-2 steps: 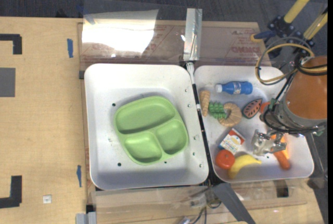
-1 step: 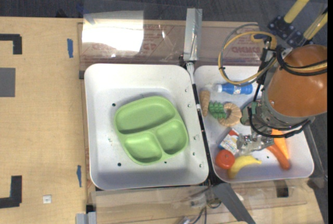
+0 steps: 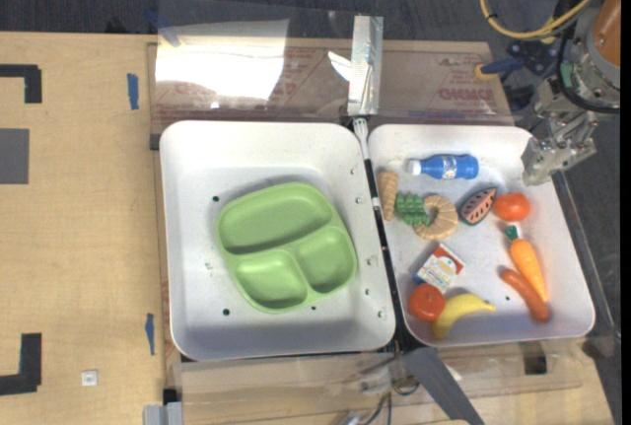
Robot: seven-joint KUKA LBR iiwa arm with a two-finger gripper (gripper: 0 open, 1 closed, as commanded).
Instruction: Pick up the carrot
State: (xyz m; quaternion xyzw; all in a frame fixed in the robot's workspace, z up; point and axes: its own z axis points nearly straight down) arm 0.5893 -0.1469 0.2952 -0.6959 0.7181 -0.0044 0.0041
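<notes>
The carrot [image 3: 525,259] is orange with a green stub at its top end. It lies in the right bin [image 3: 572,216] near the right wall, pointing down and to the right. My gripper [image 3: 552,154] hangs over the bin's upper right corner, well above the carrot and apart from it. No object is between its fingers.
Around the carrot lie a red chili [image 3: 525,295] just below it, an orange tomato [image 3: 511,207], a watermelon slice [image 3: 478,205], a blue bottle [image 3: 446,167], a banana [image 3: 459,311] and a small carton [image 3: 440,268]. A green divided plate [image 3: 286,244] sits in the left bin [image 3: 187,167].
</notes>
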